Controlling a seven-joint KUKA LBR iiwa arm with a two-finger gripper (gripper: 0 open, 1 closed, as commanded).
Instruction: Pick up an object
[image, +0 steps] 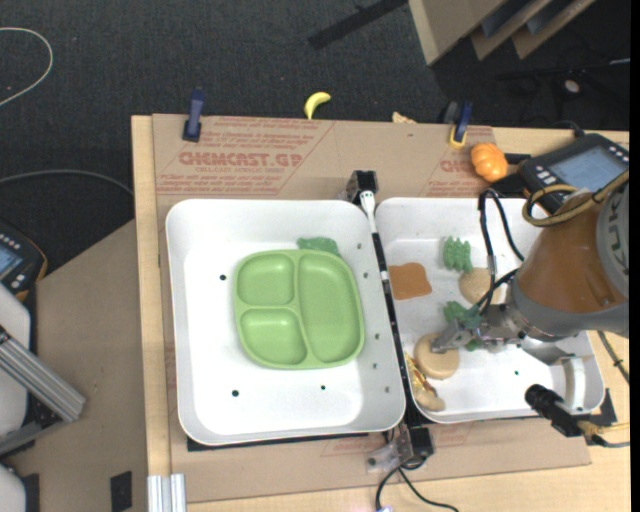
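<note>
You have several small things to choose from in the right bin (500, 405), and they sit in its left half. Closest to the gripper (462, 335) is a tan round piece (436, 358) lying near the bin's near left corner, with a small green piece (461, 314) right at the gripper's tip, so close that you cannot tell whether it is touched or merely beside it. Whether the jaws are wide, narrow or closed on anything cannot be made out from here, because the wrist hides them. Just beyond, farther back, lies a pale round piece (475, 287), then a green toy (457, 253) near the far side, and a flat brown square (410, 281) to its left by the bin's left wall. A yellowish piece (424, 389) rests against the near left rim. The arm (570, 270) comes in from the right, its orange band over the bin's right half. In the left bin (200, 330) you see a light green divided plate (299, 307) in the middle, with a small green scrap (319, 244) touching its far edge. On the brown surface (250, 155) beyond the bins sit an orange ball (489, 161), a yellow banana-shaped piece (317, 103) and two blue clamps (193, 117).
</note>
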